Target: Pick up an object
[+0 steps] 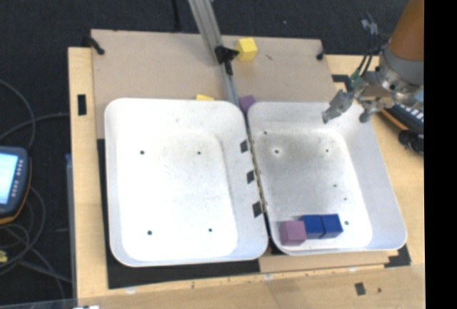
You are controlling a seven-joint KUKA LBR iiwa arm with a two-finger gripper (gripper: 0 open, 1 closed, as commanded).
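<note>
Three small blocks huddle at near edge of right bin (371,158): purple block (292,231), two blue blocks (320,225) touching. Look light, rigid, flat-sided, so pinch opposite faces; purple one has freer side. End effector (350,106) well apart at far rim, fingers spread, nothing between them

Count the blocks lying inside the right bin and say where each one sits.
3, in a row along the near edge of the right bin: a purple block, then two blue blocks side by side. None looks hidden.
</note>
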